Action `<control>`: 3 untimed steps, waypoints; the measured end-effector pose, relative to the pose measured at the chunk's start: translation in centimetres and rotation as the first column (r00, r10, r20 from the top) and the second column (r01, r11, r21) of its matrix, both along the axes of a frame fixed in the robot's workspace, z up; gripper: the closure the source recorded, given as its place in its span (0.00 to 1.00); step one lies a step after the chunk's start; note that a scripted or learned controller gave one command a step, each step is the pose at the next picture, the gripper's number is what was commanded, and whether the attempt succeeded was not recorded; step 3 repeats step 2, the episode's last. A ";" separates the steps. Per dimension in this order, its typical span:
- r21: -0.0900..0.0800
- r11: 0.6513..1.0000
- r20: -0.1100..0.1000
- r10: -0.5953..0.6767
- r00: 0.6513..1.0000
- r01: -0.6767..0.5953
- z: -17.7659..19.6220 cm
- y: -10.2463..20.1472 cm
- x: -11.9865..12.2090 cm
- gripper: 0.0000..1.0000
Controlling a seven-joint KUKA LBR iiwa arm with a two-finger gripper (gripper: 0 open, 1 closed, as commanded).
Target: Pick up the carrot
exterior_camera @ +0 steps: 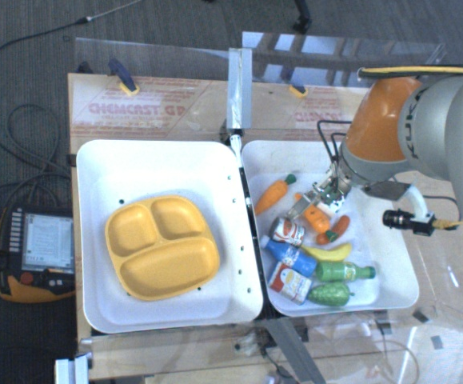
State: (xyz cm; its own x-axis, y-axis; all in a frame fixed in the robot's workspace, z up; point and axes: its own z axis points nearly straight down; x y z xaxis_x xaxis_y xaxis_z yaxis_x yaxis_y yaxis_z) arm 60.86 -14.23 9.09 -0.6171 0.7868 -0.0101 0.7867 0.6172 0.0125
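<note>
The carrot (pixel 273 194), orange with a green top, lies on its side in the upper left part of the right bin (pixel 391 294). It points down-left toward the wall between the two bins. My gripper (pixel 314 202) hangs low over the middle of this bin, a short way right of the carrot and apart from it. It is just above a small orange toy (pixel 317 219). The grey arm with its orange band (pixel 383 126) reaches in from the upper right.
Packed below the gripper are a red sausage-like piece (pixel 340 227), a small can (pixel 287 230), a blue bottle (pixel 292 255), a banana (pixel 329 253), a green bottle (pixel 345 272), a red box (pixel 289 283) and a green vegetable (pixel 329 294). The left bin (pixel 95 174) holds a yellow divided plate (pixel 163 246).
</note>
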 end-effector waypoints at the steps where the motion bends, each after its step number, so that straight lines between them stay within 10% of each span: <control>1: 0.003 1.000 0.005 0.000 1.000 0.000 1.0 0.1 0.1 1.00; 2: 0.000 0.999 -0.015 -0.050 0.999 0.050 11.2 5.8 0.0 1.00; 3: 0.000 0.999 -0.015 -0.050 0.999 0.050 11.2 5.8 0.0 1.00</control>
